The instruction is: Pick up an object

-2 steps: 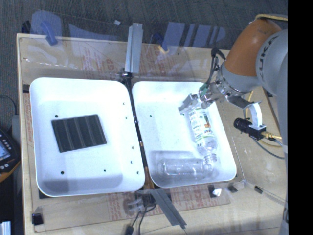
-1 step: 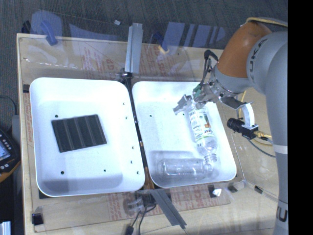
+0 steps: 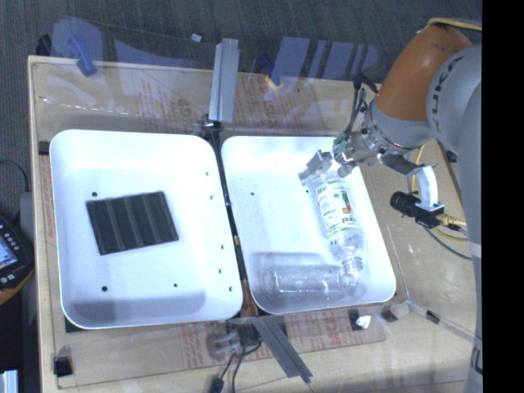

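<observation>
Over the right bin's [image 3: 246, 219] far right corner, the gripper [image 3: 327, 164] is poised at the labelled bottle's [image 3: 337, 211] base; finger opening cannot be told. Approach is judged underway; descent and closing are needed next.

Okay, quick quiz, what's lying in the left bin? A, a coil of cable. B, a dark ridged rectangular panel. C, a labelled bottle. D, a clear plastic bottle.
B: the left bin holds a dark ridged panel lying flat, while the labelled bottle and the clear bottle lie in the right bin.
</observation>
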You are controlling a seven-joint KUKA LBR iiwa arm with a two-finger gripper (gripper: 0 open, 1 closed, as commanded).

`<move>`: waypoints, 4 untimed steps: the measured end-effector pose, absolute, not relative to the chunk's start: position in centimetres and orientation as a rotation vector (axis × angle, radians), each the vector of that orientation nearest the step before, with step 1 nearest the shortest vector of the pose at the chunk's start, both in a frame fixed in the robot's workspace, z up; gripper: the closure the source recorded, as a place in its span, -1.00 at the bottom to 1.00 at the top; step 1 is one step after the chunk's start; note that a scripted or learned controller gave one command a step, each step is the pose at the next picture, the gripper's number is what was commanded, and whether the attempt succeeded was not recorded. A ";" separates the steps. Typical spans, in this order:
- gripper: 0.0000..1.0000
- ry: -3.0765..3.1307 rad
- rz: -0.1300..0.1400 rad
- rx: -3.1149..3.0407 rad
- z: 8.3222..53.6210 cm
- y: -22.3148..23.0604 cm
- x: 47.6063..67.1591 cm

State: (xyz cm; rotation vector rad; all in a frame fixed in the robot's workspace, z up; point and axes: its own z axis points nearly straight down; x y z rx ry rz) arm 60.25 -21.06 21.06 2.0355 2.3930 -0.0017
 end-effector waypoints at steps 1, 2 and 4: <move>-1.00 2.399 -0.003 2.032 19.1 -21.0 60.7; -1.00 2.300 -0.001 2.139 24.4 -18.2 59.9; 1.00 2.381 -0.005 2.055 17.6 -20.9 59.9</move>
